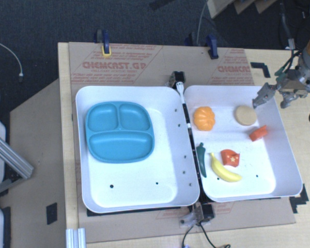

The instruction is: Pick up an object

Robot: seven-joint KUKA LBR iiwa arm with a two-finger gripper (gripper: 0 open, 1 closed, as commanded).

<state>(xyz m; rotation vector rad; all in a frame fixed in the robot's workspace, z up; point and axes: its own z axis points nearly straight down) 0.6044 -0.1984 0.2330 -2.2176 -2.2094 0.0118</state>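
A brown board (pixel 144 61) printed with red lettering and clamped at its far edge carries two white bins over dark carpet, the left bin (pixel 134 190) holding a blue sectioned plate (pixel 120 132). In the right bin (pixel 279 180) lie an orange pumpkin-like fruit (pixel 204 118), a pale round biscuit-coloured piece (pixel 245 114), an orange-red chunk (pixel 258 133), a red piece (pixel 230 157), a yellow banana (pixel 225 170) and a dark green pepper (pixel 201 159) (this last against the bin's left wall). The gripper (pixel 275 98) hangs released, fingers spread with nothing between them, over the bin's far right corner, the pale round piece near its left finger and the orange-red chunk just below.
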